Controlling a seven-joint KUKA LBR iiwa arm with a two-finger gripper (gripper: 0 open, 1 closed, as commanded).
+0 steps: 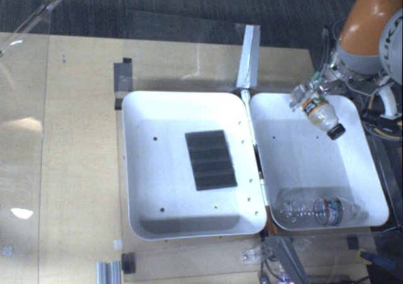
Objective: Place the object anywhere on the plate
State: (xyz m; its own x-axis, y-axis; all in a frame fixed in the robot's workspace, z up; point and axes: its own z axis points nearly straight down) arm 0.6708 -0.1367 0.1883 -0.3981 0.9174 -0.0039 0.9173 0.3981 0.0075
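A dark ribbed rectangular plate lies flat in the middle of the left bin. My gripper hangs over the far edge of the right bin, below the orange band of the arm. It is shut on a small clear bottle with a label and a black cap. The bottle tilts down to the right, cap end lowest, above the bin floor. Plate and gripper are well apart, with the wall between the bins in between.
A larger clear plastic bottle lies on its side along the near wall of the right bin. A metal bracket stands behind the joint of the bins. Cables run at the right.
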